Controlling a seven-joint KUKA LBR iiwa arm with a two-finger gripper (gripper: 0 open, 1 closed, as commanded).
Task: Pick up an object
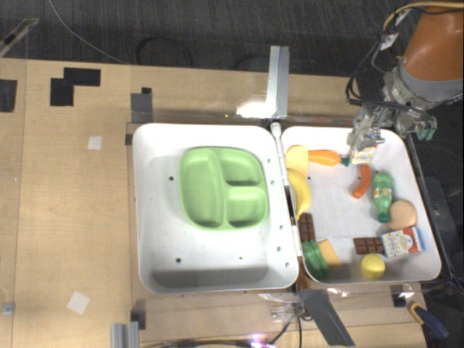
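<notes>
I am reaching in over the table (65,216), which is carrying two white bins side by side. The left bin (156,216) is holding a green divided tray (221,187). The right bin (428,263) is holding the small things I might pick: a banana (299,183), a carrot (324,157), a green bottle (382,196), a milk carton (402,242), a chocolate bar (307,228), a red pepper (361,182), a lemon (373,266) and a round bun (403,212).

My hand (362,149) is hanging over the far part of the right bin, just beside the carrot's tip and just above the red pepper. I cannot tell how it is set; it is blurring into the white bin floor beneath it. I am seeing nothing gripped in it.

I judge the risk like this: the carrot, red pepper and green bottle are lying close together under me, so coming down between them may mean nudging one aside and closing on nothing. The far bin wall is also near, and could be catching my hand if I am drifting that way.
</notes>
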